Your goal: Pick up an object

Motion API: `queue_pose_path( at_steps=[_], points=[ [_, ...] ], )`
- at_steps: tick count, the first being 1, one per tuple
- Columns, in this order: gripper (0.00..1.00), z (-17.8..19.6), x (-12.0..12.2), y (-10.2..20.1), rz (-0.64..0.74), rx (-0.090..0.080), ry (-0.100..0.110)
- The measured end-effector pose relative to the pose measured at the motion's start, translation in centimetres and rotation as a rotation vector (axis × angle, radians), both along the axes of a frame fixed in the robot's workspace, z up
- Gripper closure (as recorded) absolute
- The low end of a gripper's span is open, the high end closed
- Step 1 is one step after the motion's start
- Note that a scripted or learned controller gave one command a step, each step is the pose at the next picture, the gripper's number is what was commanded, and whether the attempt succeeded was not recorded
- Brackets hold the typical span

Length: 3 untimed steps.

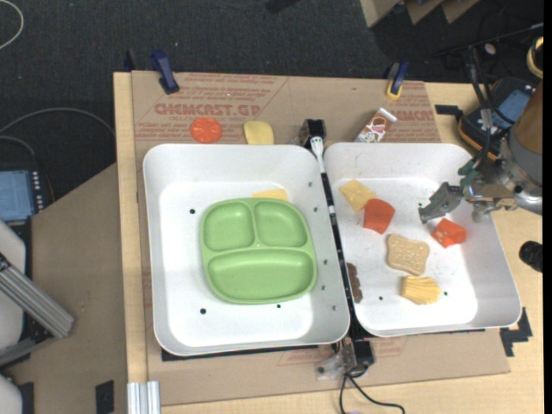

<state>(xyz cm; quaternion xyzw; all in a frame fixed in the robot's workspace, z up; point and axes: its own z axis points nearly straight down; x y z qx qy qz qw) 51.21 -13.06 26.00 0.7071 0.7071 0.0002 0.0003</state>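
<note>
- Currently the gripper (442, 203) hovers in the right bin (483, 309); I cannot tell its state.
- Small red block (448, 232) lies just near of it.

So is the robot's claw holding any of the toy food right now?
No, nothing is held. The gripper is open above the right bin, with nothing between its fingers. The small red block lies just below it, still resting on the bin floor.
</note>
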Motion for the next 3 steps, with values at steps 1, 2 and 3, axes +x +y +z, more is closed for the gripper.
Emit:
queue_pose_path(
  at_steps=[1,2,3],
  points=[
    [0.0,-8.8,10.5,3.2,0.006,-0.001,-0.006],
    [0.0,-18.1,8.5,1.1,-0.002,0.002,0.009],
    [1.0,-16.5,8.8,1.1,-0.002,-0.001,-0.001]
  ],
)
